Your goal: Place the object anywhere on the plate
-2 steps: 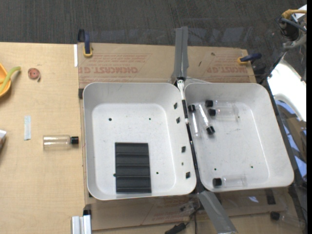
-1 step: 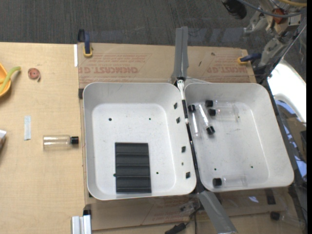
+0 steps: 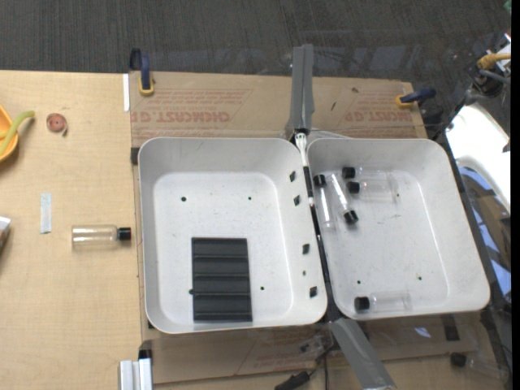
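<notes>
The left bin [image 3: 153, 218] holds the black ribbed plate [image 3: 221, 279] near its front edge, while the right bin [image 3: 457, 218] holds the clear vials [image 3: 346, 205], bunched by its left wall, and a lone vial [image 3: 383, 303] at the front. How the gripper stands I cannot tell. The lone vial looks the easier pick: grasp across its body, lift clear of both rims, and set it low along the plate's ribs to prevent rolling.

plate [image 3: 220, 280]: black, ribbed, flat, left bin | vials [image 3: 341, 195]: clear, apparently black-capped, right bin
</notes>
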{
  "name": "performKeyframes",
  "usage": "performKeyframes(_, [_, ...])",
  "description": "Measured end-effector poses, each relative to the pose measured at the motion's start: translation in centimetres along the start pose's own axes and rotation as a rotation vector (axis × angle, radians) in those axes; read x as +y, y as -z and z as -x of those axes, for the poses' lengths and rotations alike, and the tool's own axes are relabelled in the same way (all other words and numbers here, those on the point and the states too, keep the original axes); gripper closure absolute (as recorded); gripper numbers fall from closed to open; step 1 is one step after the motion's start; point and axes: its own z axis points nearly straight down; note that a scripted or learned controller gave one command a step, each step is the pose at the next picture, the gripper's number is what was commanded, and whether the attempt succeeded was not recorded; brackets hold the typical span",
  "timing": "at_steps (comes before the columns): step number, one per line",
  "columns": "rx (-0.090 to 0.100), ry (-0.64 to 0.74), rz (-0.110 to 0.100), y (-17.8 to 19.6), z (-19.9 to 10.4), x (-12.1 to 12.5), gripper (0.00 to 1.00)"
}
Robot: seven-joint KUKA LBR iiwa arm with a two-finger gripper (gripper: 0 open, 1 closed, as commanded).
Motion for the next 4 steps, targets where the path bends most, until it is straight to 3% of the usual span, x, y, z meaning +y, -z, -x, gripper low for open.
performKeyframes(1, [0.000, 0.281, 0.002, 0.0, -10.3, -15.8, 0.00])
performKeyframes(2, [0.004, -0.190, 0.002, 0.1, -15.0, -20.5, 0.00])
performKeyframes(3, [0.000, -0.150, 0.002, -4.6, -7.9, -10.4, 0.00])
performKeyframes(4, [0.005, -0.177, 0.002, -4.7, -15.5, -19.3, 0.00])
